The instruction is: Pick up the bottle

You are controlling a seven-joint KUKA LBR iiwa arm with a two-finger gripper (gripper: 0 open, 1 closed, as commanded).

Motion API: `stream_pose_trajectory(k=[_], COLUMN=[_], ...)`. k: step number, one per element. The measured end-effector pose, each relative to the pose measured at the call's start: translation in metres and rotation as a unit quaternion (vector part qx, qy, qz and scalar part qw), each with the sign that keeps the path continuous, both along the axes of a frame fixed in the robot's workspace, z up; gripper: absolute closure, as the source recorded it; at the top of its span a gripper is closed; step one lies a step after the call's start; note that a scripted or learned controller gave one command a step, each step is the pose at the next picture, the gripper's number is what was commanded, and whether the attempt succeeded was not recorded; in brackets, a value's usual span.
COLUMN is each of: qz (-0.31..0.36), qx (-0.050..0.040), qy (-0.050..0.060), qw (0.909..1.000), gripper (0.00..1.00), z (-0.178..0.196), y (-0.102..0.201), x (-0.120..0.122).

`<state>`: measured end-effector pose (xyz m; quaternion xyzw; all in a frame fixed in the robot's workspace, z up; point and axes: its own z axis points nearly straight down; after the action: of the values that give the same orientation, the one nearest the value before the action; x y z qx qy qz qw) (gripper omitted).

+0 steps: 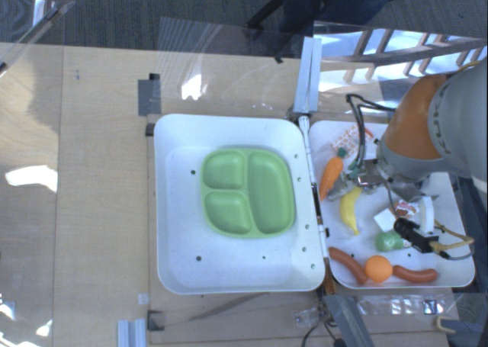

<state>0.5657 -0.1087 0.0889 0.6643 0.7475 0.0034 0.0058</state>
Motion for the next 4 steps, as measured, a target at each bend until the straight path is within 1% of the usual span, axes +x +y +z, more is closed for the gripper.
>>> stream_pose_trajectory(k=[1,2,3,4], qz=[0.065,0.236,0.316,0.482], qx=[-0.0016,-0.0049,-0.0063,-0.0087], qy=[-0.003,-0.004,0.001,-0.001], qw=[0.9979,0.9717,0.9487,0.8763], gripper=[0.0,0.0,0.0,0.0], z=[0.001,0.001,0.0,0.001], y=[0.02,0.016,-0.099,-0.057], x=[-0.041,-0.059,-0.036,-0.073])
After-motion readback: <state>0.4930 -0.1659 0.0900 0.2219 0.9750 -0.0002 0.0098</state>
